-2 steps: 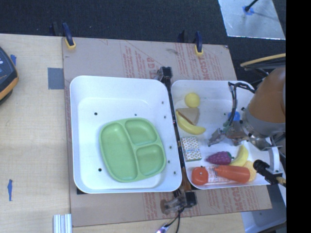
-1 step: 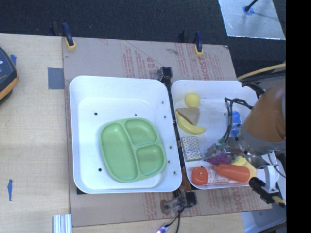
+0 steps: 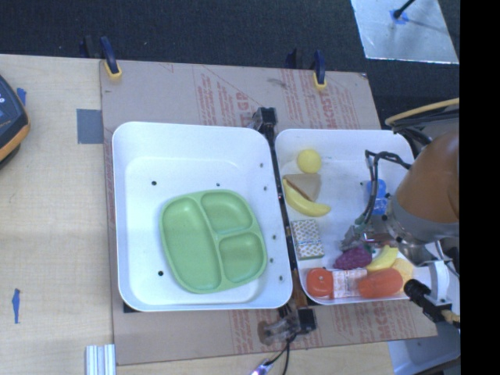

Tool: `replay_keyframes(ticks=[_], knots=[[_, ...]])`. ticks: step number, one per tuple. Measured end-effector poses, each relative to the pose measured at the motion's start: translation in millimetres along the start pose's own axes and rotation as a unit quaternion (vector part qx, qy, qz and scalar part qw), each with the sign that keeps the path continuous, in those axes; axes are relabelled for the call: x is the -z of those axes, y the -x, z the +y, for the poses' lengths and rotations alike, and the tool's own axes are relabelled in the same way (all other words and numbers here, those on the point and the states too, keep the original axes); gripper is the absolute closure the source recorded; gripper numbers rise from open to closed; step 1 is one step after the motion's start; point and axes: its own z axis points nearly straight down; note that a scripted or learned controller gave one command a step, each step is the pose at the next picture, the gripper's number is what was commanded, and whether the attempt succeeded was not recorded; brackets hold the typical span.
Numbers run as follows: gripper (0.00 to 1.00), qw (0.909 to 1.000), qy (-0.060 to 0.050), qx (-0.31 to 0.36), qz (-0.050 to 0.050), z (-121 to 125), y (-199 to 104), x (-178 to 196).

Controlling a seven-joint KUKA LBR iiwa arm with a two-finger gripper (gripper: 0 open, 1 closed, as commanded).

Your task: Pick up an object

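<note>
The right bin (image 3: 344,143) holds several toy foods: a yellow lemon (image 3: 308,160), a tan sandwich wedge (image 3: 306,185), a banana (image 3: 305,203), a checkered cracker (image 3: 307,238), purple grapes (image 3: 353,258), a red can-like piece (image 3: 320,283), a red-orange piece (image 3: 380,284) and a yellow piece (image 3: 384,258). My gripper (image 3: 362,237) reaches down from the arm's orange band (image 3: 431,182) at the bin's right side. It hangs just above the grapes, close to the yellow piece. Nothing is visibly held.
The left bin (image 3: 133,151) carries a green divided plate (image 3: 212,241). A black clamp (image 3: 266,119) sits at the top of the divider between the bins, and another fitting (image 3: 286,325) at its foot. A dark device (image 3: 9,119) lies at the bench's far left.
</note>
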Motion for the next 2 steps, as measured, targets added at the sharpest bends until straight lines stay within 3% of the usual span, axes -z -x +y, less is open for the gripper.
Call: replay_keyframes(ticks=[1, 2], knots=[[1.00, 1.0000, -0.006, -0.001, 0.003, -2.2, -75.9, 88.4], [0.00, 1.0000, -0.007, -0.002, 0.003, -2.8, -75.1, 88.0]])
